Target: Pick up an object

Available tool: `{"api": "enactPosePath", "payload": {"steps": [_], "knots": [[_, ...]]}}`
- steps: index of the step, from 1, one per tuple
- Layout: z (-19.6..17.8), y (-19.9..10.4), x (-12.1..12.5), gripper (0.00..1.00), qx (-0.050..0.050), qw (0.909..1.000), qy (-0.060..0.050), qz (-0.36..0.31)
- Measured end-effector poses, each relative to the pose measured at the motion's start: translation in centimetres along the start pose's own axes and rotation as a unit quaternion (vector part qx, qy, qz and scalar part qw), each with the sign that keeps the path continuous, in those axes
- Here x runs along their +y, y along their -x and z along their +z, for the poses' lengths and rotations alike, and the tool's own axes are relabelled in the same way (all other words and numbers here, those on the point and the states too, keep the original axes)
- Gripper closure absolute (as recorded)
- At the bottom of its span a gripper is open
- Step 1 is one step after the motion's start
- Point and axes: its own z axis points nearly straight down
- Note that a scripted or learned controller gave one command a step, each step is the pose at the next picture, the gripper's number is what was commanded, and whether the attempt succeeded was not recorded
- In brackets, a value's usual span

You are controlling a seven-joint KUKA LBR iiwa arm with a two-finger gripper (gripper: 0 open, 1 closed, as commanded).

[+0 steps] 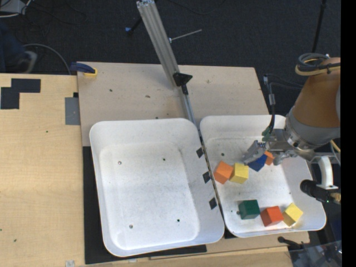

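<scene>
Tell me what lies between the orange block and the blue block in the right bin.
The yellow block, touching the orange block, per the camera view; the blue block sits just beyond.

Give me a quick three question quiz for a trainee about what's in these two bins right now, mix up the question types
1. True or false: the orange block and the yellow block beside it are touching, in the right bin.
2. Multiple choice: which block lies closest to the hand? A) the green block B) the blue block C) the red block
3. Fill in: the three blocks near the right bin's front edge are, from left to right, green, red and ____.

Key: 1 true. 2 B; the blue block sits right below the hand, with a small orange piece next to it. 3 yellow; that is the second yellow block, at the bin's front right corner.
</scene>
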Motion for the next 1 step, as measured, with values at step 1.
{"api": "enactPosePath", "payload": {"steps": [1], "knots": [[4.71, 4.16, -1.78, 0.00, 0.000, 1.0000, -0.004, -0.002]]}}
